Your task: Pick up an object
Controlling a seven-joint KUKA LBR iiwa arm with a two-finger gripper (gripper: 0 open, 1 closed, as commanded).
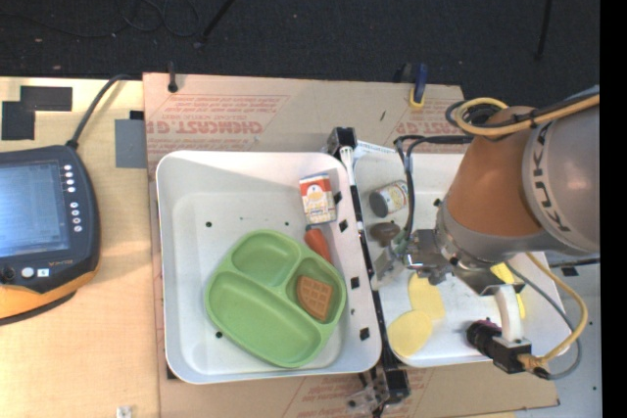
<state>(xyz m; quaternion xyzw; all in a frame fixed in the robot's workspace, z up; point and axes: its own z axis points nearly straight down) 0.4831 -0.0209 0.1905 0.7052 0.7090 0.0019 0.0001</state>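
Cardboard (225,117) under the bins bears mirrored red print, unreadable. Left bin (186,210): green tray (257,303) fills the middle toward the right wall, waffle (315,297) in its right compartment; carton (315,198) and red piece (317,242) near the right wall; left side open. Right bin (441,352): jar (388,201) near the top-left corner, just left of the gripper (407,255), yellow discs (419,318) below it. Arm (514,186) reads "KU". Finger state: cannot tell.

My bench (108,240) is pale wood, covered in the middle by a printed cardboard sheet (255,113). Two shallow white bins sit side by side on the cardboard: left bin (186,308), right bin (441,352). A handheld control pendant (39,220) rests at the bench's left edge.
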